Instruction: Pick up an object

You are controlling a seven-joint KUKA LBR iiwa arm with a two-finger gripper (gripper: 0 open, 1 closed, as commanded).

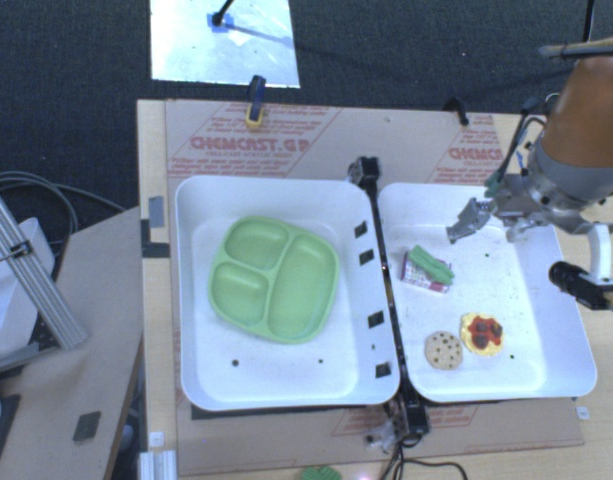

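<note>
Two bins [286, 393], one plate [274, 278], three toys [427, 268].

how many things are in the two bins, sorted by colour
green: 2, the divided plate in the left bin and the green packet in the right bin
tan: 1, the cookie
yellow and red: 1, the small pizza
total: 4

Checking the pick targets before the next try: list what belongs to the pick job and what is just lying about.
Job:
- gripper
- green packet
- cookie
- small pizza toy
- right bin

Lying about:
- green divided plate
- left bin
- yellow clamp
</note>
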